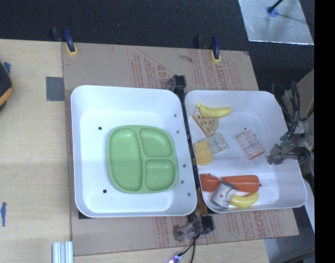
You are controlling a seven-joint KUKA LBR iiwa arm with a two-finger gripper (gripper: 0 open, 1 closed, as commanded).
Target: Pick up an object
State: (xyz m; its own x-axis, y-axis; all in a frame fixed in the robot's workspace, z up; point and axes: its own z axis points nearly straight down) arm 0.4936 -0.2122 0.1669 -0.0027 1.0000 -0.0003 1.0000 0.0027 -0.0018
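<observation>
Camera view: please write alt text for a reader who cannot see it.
Two shallow white bins sit side by side: the left bin holds a green divided plastic plate, the right bin toy bananas, cards and an orange-red carrot. A grey gripper hovers at its right rim.

Bright, even overhead light washes the white bins (80, 147) toward glare; the picture is soft, with faint shadows.

My pale wooden desk (25, 163) carries a brown cardboard sheet (129, 70), held by two blue clamps (69, 40). Beyond lies dark carpet (129, 7) with a bright patch (274, 12).
</observation>
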